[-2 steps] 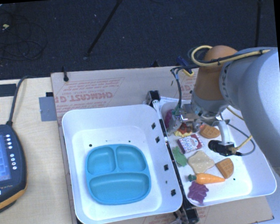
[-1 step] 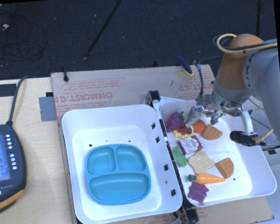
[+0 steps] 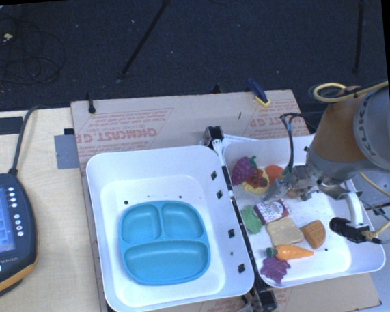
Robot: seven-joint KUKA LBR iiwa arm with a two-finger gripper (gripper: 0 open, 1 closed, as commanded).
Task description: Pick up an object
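Observation:
The right bin holds several toy foods. Purple grapes lie at its far left, beside a yellow piece and an orange piece. A maroon packet, a green piece, a tan bread slice, a brown loaf piece, a carrot and a second grape bunch lie nearer the front. My gripper hangs low over the bin's middle, just right of the yellow piece and above the maroon packet. Nothing visibly sits in it.
The left bin carries a blue divided plate. A tablet-like controller lies on the bench at the far left. A black handle part and cables hang along the right bin's right side.

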